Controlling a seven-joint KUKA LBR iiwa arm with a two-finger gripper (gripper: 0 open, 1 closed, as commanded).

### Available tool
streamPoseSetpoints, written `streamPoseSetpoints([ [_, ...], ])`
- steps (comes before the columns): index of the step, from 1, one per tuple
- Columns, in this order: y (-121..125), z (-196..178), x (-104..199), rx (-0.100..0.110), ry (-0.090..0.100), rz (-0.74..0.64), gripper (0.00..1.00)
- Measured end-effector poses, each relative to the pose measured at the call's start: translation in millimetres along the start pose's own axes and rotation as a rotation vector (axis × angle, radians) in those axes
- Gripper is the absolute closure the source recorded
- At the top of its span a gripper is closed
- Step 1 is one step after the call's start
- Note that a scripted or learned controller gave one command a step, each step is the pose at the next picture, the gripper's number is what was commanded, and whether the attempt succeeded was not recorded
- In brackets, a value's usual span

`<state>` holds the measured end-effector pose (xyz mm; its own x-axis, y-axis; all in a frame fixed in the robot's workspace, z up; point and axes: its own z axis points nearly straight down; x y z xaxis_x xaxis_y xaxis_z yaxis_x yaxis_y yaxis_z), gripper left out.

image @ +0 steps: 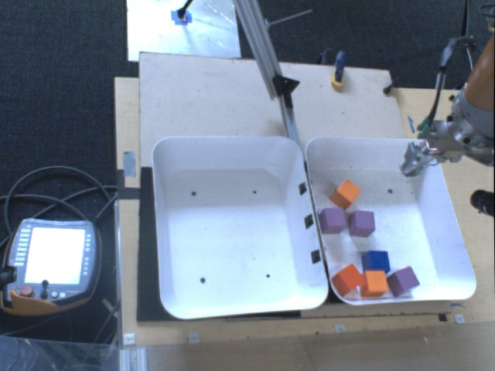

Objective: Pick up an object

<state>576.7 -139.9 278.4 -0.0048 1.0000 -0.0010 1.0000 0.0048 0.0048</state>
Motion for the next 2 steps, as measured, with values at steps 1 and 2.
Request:
streamPoseSetpoints([
  [1,9,-1,50,0.001,0.002,-0.005,1.00],
  [2,14,20,103,0.005,0.003,-0.005,1.00],
])
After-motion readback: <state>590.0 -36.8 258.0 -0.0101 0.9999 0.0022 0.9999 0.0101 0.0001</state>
